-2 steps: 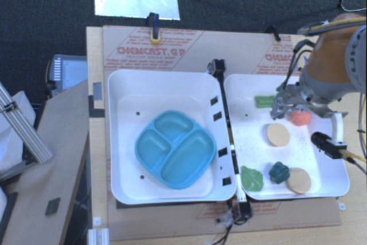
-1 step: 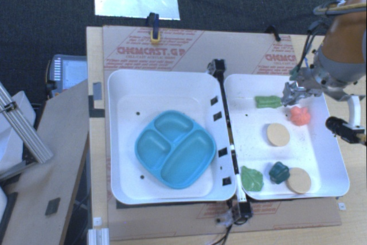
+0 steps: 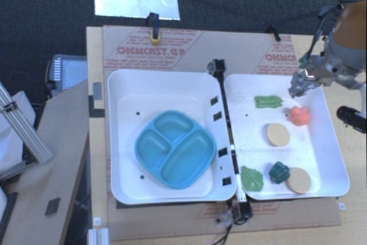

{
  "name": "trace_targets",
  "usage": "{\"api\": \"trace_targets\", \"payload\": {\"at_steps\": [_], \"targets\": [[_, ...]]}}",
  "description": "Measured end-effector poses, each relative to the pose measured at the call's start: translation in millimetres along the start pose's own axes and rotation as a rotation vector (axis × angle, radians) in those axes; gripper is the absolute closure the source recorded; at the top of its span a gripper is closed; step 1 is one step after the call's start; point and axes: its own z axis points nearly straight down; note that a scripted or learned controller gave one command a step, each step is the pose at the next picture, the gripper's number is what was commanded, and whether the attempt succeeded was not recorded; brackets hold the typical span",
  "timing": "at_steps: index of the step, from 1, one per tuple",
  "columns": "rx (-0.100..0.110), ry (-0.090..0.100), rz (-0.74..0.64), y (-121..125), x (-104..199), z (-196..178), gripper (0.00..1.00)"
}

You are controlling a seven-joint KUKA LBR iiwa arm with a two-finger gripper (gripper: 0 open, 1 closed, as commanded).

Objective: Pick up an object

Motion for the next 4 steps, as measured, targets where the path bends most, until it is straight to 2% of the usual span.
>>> {"api": "trace_targets", "payload": {"at_steps": [1, 2, 4], "targets": [[0.005, 0.003, -0.005, 5, 51, 17, 1.00], [0.004, 0.003, -0.005, 12, 97, 15, 1.00], [0.006, 0.004, -0.006, 15, 215, 21, 1.00]]}}
